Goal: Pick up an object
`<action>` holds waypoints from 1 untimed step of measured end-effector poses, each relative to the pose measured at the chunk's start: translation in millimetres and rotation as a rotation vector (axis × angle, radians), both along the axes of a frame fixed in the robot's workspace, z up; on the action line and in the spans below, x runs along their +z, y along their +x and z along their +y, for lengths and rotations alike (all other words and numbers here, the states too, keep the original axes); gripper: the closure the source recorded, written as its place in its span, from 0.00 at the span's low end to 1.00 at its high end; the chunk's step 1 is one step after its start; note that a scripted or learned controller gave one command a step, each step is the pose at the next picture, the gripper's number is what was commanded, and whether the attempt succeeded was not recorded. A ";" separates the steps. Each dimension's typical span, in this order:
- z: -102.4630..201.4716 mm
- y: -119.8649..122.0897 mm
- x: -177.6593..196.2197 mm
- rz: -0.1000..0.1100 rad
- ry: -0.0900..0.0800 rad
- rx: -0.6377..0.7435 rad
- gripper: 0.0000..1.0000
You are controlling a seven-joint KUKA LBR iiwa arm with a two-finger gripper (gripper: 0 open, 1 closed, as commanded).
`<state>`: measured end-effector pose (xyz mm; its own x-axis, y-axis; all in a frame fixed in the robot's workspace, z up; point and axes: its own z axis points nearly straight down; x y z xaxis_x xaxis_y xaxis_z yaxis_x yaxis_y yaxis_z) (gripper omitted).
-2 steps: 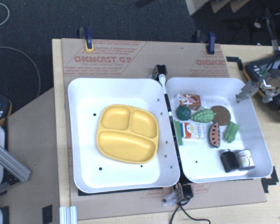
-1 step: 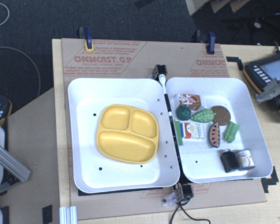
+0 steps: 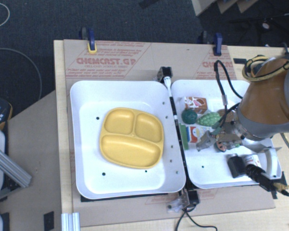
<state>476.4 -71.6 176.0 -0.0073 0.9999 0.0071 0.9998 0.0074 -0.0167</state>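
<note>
1. A cardboard-topped bench [image 3: 135, 61] stands on dark carpet, held by blue clamps at its far edge; it bears two shallow white bins side by side.
2. Camera view, left bin [image 3: 82, 129]: a yellow divided plate [image 3: 132, 137] lies near its middle, with two small compartments toward 12 o'clock and one long one toward 6 o'clock.
3. Camera view, right bin [image 3: 207, 174]: a cluster of small items sits along its 9 to 11 o'clock side: a red-and-white carton [image 3: 195, 103], a dark green ball [image 3: 189, 116] just below it, a light green knobbly toy [image 3: 210, 119] beside the ball at 3 o'clock, and a flat green-and-red packet [image 3: 190, 134] toward 6 o'clock.
4. The arm [image 3: 265, 100] reaches in from 3 o'clock; its gripper [image 3: 214, 139] is low over the cluster, near the packet and the knobbly toy. I cannot tell how it stands or whether it holds anything.
</note>
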 end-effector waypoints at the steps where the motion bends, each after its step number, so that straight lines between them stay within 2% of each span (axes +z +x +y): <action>1: -5.9 3.6 19.1 -0.020 -0.008 -0.008 1.00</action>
<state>480.0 -77.5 195.1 0.0002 1.0000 -0.0009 1.0000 -0.0002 0.0035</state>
